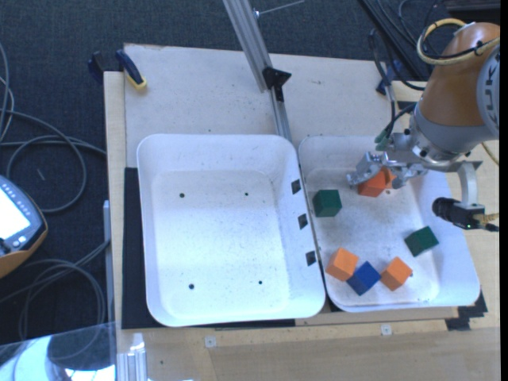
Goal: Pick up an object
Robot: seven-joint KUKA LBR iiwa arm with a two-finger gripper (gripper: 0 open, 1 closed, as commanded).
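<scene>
Camera view, looking down on both bins. The arm entered from the right and stood over the far part of the right bin. Its gripper was seen with an orange-red block between the fingers; the jaws appeared clamped on that block, one finger to its left and one to its right. Whether the block was clear of the bin floor or resting on it could not be told from this angle.

Other contents of the right bin were noted. A dark green cube lay just left of and nearer than the gripper, close to the wall shared with the left bin. A second green cube lay toward the right side. Along the near edge sat three pieces in a row: an orange cube, a blue cube touching it, and another orange cube just beside the blue one.

Assessment: the step in hand was judged to be the lift of the gripped block. To do it well, the arm should rise straight up with the grip kept firm and the block centred on the pads. Sideways travel should wait until the block is above the bin wall. The nearby dark green cube lay close enough to be brushed by a low, leftward move.
</scene>
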